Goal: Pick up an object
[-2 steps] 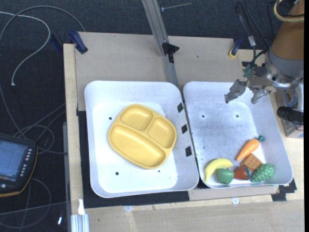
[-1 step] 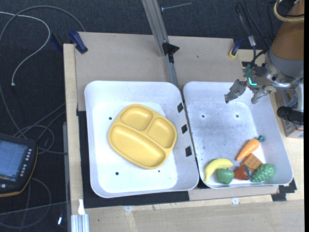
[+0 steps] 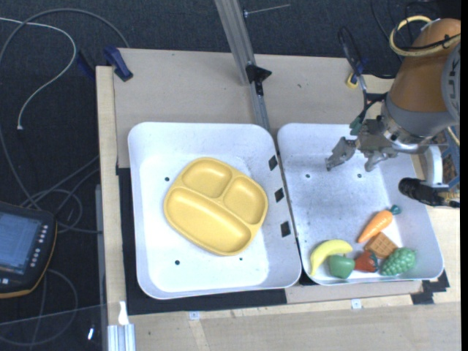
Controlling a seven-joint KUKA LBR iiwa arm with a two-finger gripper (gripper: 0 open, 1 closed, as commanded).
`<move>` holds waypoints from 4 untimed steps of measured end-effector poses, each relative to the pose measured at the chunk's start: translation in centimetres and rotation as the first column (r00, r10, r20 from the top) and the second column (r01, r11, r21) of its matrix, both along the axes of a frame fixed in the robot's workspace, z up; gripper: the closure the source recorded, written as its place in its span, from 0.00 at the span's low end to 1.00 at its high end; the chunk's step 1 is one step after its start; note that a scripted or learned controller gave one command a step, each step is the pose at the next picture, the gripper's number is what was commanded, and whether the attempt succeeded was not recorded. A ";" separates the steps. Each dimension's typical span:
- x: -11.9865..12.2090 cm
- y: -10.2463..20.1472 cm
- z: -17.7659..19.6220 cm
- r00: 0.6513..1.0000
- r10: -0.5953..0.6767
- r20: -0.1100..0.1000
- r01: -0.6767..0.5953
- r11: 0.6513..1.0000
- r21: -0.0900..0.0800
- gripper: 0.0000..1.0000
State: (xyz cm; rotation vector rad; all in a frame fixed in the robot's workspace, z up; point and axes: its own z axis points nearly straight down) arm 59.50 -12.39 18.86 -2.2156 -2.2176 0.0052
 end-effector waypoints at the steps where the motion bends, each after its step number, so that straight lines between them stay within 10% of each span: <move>1: 0.4 0.0 -4.4 1.000 0.000 0.000 0.000 1.000 -0.001 0.00; 2: 0.2 0.1 -9.7 1.000 0.000 -0.001 0.000 1.000 0.000 0.00; 3: 0.5 0.1 -8.2 1.000 0.000 0.008 0.000 1.000 0.000 1.00; 4: 1.0 0.3 -1.7 1.000 0.001 0.016 -0.001 1.000 -0.004 1.00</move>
